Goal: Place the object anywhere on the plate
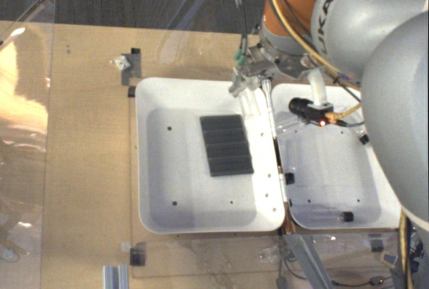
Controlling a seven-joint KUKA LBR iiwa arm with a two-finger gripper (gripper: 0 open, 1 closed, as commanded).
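Observation:
A dark grey ribbed rectangular plate (227, 145) lies flat in the left bin (161, 207), a little right of its middle. My gripper (254, 98) hangs over the left bin's back right corner, just above and to the right of the plate's far edge, close to the wall between the two bins. The big grey arm with its orange band reaches in from the upper right and hides the back of the right bin (335, 217). I cannot make out any object in the gripper.
A black cylinder with a small orange light (310, 108) sticks out from the wrist over the right bin. A small dark item (346, 216) sits by the right bin's front wall. Wooden bench surface spreads to the left.

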